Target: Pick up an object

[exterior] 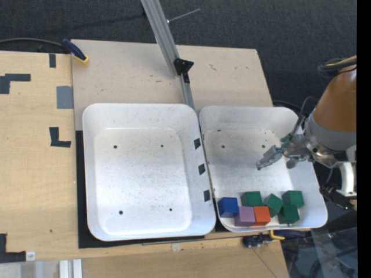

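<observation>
Camera view
Arm: the grey arm (338,112) with its orange band comes in over the right rim of the right bin (243,116).
Gripper: the gripper (277,157) hangs over the middle right of that bin's floor, above and well apart from the blocks.
Fingers: they look spread a little, with nothing between them.
Task's things: a cluster of blocks lies along the near edge of the right bin, toward its near right corner.
Blue block (228,206): leftmost of the cluster, just beside the bin's near left corner.
Purple block (247,215): right of the blue one, touching the orange block (262,214).
Green blocks: one (251,199) behind the purple and orange pair, one (273,202) to its right, one (294,198) nearest the right rim, one (288,214) in front of that.
Crowding: the blocks sit packed close, several touching, against the near wall.
Left bin (139,112): white, touching the right bin along their shared rim.
Metal rail (163,30): runs from the far edge of the bench down to the junction of the bins.
Black clips (200,168): spaced along the shared rim.
</observation>
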`<action>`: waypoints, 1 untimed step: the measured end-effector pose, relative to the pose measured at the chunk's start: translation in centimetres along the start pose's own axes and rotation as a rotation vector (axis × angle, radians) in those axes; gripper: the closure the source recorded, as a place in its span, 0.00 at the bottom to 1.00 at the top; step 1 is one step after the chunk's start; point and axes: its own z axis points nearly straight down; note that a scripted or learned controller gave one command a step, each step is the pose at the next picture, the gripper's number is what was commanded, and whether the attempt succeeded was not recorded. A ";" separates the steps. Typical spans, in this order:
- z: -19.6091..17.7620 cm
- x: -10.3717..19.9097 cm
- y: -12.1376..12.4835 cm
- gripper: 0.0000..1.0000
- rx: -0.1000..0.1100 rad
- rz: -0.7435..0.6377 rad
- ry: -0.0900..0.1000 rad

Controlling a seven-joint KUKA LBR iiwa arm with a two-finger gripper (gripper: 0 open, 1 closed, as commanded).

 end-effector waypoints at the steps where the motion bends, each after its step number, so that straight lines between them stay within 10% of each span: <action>1: 5.5 0.4 0.9 0.00 0.000 -0.002 0.000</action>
